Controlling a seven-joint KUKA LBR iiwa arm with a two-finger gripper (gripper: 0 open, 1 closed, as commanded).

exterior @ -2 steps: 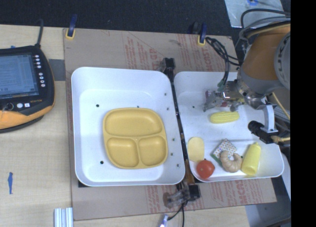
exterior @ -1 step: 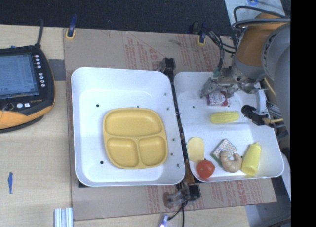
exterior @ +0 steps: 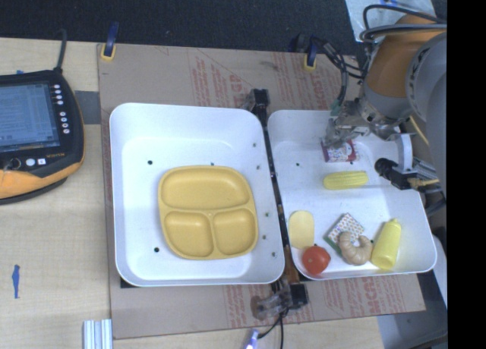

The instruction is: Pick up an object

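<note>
Directly under the claw (exterior: 343, 136) in the right bin (exterior: 292, 131) lies a small crinkled packet (exterior: 339, 153), touching or nearly touching its tips; whether they are apart or closed I cannot tell. Just below lies a bumpy yellow corn cob (exterior: 345, 180), long axis crosswise. Farther below: a glossy tomato (exterior: 316, 259) and a smooth yellow bottle (exterior: 386, 243).

The gripper (exterior: 339, 136) sits low over a small red-and-white packet (exterior: 339, 152) in the right bin (exterior: 304, 124), and its metal parts and cables blur together, so how the packet sits under it cannot be told. The arm (exterior: 399, 63) is cut off towards the right edge and hides the bin's far right corner. The print on the checkered packet (exterior: 345, 226) is too small to read.
</note>
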